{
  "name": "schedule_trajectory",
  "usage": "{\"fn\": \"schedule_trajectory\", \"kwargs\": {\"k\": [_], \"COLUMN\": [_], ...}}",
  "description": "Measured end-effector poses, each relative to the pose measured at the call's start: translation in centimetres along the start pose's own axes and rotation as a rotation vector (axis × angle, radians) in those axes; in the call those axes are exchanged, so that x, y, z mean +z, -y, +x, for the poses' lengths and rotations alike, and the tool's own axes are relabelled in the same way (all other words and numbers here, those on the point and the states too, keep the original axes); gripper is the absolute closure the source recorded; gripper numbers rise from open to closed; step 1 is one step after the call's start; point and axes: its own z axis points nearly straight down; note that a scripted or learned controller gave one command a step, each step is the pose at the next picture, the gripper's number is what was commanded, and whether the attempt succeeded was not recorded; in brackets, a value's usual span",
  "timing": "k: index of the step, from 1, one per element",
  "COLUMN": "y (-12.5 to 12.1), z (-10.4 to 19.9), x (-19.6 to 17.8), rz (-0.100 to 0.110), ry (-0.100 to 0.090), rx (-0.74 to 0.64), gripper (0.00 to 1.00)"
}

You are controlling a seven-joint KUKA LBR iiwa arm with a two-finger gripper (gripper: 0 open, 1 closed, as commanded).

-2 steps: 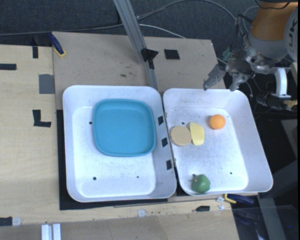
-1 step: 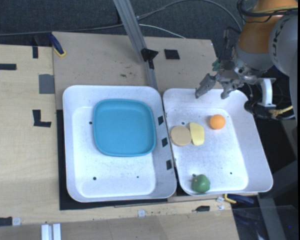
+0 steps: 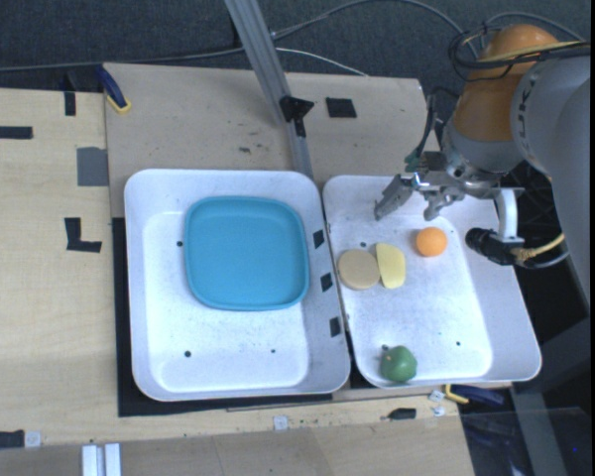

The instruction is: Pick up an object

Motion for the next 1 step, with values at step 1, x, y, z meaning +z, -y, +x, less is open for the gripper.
{"fn": "schedule_trajectory", "kwargs": {"k": [1], "y": [-0.20], "z": [0.65], "x": [4.54], "rz": [-0.001], "ry": [0.000], "rx": [0.000], "gripper": [0.00]}}
